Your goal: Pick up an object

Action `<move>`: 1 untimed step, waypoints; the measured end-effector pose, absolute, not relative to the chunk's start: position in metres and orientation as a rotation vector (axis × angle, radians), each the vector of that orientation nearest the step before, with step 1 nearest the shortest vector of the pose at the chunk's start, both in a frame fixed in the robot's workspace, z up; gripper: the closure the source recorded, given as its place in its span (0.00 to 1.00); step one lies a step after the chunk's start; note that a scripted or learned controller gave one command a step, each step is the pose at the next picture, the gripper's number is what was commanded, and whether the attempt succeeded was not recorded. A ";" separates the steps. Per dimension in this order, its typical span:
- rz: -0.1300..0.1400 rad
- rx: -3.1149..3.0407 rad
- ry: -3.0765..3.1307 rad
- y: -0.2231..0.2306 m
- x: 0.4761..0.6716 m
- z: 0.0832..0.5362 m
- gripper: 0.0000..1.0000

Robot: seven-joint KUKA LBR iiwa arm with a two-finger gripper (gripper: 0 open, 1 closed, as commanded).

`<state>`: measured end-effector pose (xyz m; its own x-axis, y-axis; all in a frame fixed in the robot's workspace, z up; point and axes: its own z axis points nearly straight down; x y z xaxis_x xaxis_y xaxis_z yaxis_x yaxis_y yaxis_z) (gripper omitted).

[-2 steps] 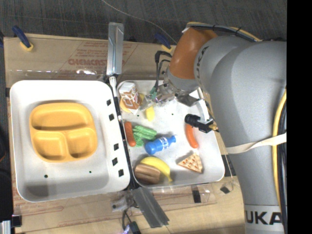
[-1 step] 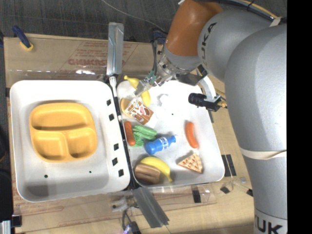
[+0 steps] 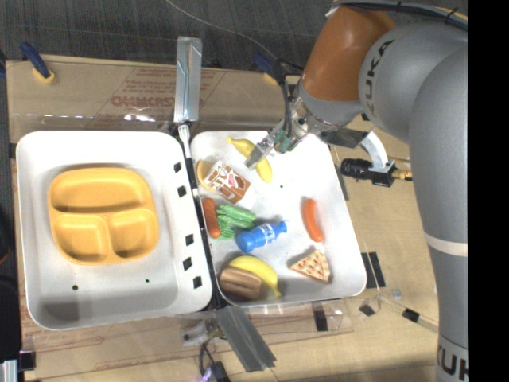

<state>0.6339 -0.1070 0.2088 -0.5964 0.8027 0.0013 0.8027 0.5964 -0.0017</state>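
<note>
I hover the claw (image 3: 262, 154) just over the banana (image 3: 253, 154), grip unclear, since it lies apart from the clutter.

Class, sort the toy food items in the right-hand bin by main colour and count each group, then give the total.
Yellow: 2, the banana under the gripper and the banana at the front
Red or orange: 3, two sausages and the pizza slice
Green: 1, the leafy vegetable
Blue: 1, the bottle
Brown: 2, the snack carton and the bun
Total: 9
</note>
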 end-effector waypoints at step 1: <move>0.002 -1.410 -2.805 -0.107 0.634 0.209 0.00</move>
